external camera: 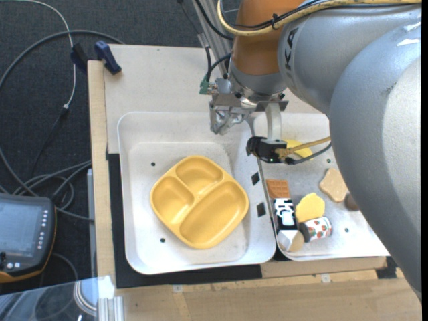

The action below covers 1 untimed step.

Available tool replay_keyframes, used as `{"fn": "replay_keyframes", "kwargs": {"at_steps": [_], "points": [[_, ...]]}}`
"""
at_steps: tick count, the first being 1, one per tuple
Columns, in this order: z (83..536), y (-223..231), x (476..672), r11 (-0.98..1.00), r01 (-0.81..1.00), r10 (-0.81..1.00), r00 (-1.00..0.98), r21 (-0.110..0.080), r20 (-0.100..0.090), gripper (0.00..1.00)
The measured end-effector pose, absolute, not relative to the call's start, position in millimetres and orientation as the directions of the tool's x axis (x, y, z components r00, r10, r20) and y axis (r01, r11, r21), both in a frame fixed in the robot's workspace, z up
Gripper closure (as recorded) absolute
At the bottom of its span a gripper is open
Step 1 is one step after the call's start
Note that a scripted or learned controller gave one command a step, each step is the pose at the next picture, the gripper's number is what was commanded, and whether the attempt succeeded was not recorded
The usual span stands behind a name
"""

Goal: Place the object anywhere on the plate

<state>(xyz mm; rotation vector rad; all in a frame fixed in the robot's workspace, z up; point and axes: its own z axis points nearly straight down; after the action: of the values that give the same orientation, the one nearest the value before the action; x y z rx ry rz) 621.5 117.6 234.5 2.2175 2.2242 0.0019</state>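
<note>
- Plate [199, 202], yellow, three compartments, lies flat in left bin [134, 179]; turned on a diagonal, big compartment at its lower-right side, two small ones at its upper-left side.
- Gripper [223, 122] hangs just beyond plate's far corner, over the bin's far wall, not touching plate; how far open cannot be told; nothing seen in its hold.
- Right of plate, in right bin [361, 246]: orange cracker [277, 188], black-and-white pack [285, 212], yellow piece [310, 206], spotted can [317, 229], tan chunk [333, 184]; all apart from plate.
- Which of these is the object to move, cannot tell.
</note>
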Motion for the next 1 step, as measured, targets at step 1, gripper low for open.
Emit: {"fn": "replay_keyframes", "kwargs": {"at_steps": [1], "points": [[255.2, 154.0, 574.7, 0.006, 1.000, 1.000, -0.006, -0.004, 0.003, 1.00]]}}
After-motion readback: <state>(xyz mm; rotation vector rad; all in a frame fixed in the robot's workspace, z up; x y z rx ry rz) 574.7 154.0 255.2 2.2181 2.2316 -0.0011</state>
